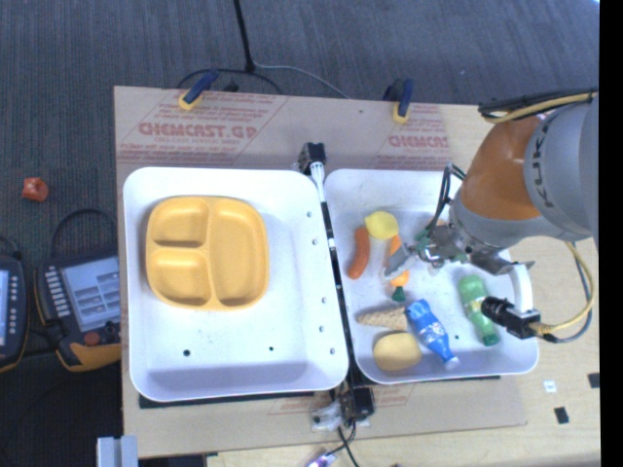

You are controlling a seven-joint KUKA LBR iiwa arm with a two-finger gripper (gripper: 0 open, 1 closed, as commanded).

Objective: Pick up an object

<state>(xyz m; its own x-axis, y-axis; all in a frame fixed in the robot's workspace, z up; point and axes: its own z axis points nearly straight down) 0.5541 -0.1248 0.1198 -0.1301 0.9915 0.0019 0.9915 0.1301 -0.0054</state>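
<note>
**Arm low over the right bin, among the toy food**

From the camera above the worktop (pixel 195 129), 2 white bins sit side by side. The left bin (pixel 195 358) carries 1 yellow divided plate (pixel 206 251), lying toward that bin's far-left corner.

The right bin (pixel 516 358) holds the small things. Near its far-left part lies a yellow lemon-like piece (pixel 382 225), with an orange carrot (pixel 359 254) just beside it, closer to the bin's left wall. A second small orange piece (pixel 395 251) lies between the lemon and the pincer. Toward the near edge rest a tan cone-like piece (pixel 380 315), a yellowish potato (pixel 396 350) in the near-left corner, and a blue bottle (pixel 428 331) lying on its side, touching or almost touching the potato. A green bottle (pixel 476 305) lies nearer the right wall.

The grey arm with its orange band (pixel 506 178) reaches in over the right bin's far-right corner. The pincer (pixel 426 251) is down in the middle of that bin, close to the small orange piece. Whether it is spread or closed I cannot tell, and nothing is plainly seen between its tips.
</note>
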